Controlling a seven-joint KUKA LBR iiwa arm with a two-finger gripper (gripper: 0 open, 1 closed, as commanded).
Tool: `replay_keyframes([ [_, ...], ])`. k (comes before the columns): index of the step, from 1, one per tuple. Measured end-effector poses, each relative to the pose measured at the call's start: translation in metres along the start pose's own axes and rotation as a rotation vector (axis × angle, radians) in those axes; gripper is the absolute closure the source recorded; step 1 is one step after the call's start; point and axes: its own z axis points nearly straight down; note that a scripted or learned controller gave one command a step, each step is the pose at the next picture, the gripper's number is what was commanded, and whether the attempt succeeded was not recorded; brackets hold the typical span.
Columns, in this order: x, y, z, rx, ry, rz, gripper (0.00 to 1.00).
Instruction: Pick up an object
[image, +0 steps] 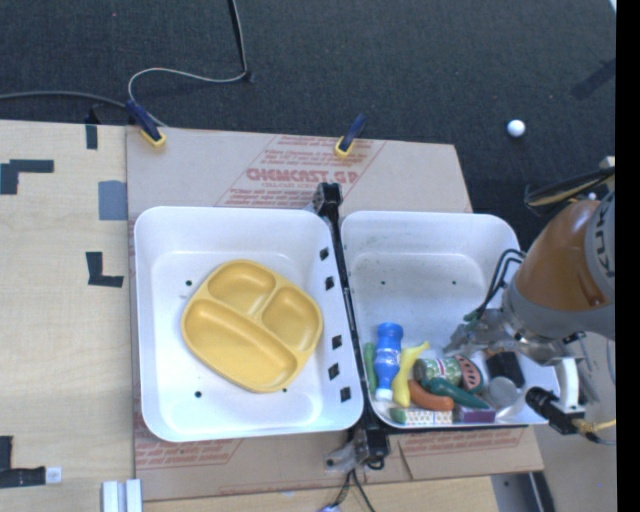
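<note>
Objects for picking lie heaped in the right bin (430, 235), crowded against its near edge and toward its near right corner. In the camera view the pile reads, from its left side: a green piece (369, 366) lying along the bin's length, a blue and white bottle (387, 352) just beside it, a yellow banana-like toy (408, 368), then a red and green cluster (440, 378) with an orange-red sausage shape (428, 397) touching the near wall. The pieces overlap, so few have free sides.

The gripper (478, 338) hangs over the right end of that pile, low beneath the grey arm (560, 275) with its orange band, which reaches in over the bin's right edge. Nothing can be seen between the fingers, and the arm's bulk and the clutter below hide them, so I cannot tell whether they are spread or pressed together.

The left bin (160, 300) carries a yellow divided plate (252, 324) lying flat near its middle, well apart from the gripper.

By my judgement the step in hand is the approach or descent onto the pile; no pick is yet achieved. The next move calls for settling on one piece at the pile's right end, bringing the fingers down on either side of it without wedging against its neighbours or the near wall, closing, and lifting straight up.
</note>
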Motion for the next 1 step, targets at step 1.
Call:
replay_keyframes([
  [1, 0.0675, 0.0407, -0.1010, 0.005, 0.001, -0.001, 1.00],
])
